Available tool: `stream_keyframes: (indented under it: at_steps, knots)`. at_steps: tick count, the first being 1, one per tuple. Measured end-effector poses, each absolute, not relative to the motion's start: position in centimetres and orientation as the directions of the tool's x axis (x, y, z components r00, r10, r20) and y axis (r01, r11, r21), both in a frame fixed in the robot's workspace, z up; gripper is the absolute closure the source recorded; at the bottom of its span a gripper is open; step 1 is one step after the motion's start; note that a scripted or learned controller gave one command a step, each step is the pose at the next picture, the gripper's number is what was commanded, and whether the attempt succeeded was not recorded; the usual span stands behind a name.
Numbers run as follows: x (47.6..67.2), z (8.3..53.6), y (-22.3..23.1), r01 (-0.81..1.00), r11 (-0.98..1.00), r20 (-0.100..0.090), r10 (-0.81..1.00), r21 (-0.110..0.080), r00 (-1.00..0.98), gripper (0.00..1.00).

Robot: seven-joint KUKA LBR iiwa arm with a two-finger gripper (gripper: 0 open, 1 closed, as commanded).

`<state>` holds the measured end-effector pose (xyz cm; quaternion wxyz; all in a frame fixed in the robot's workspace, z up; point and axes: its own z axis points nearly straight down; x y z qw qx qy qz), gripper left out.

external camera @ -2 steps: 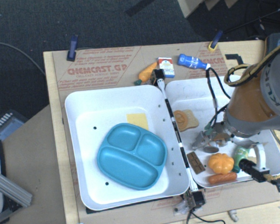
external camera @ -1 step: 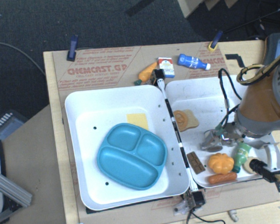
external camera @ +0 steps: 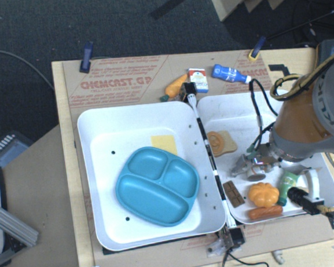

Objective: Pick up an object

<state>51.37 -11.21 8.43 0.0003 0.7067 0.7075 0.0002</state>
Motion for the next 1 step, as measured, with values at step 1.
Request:
stream_keyframes:
  at_steps: [1]
  knots:
    - [52.09, 8.44, -13.39, 1.000, -0.001, -0.001, 1.000, 0.001, 0.001, 0.00]
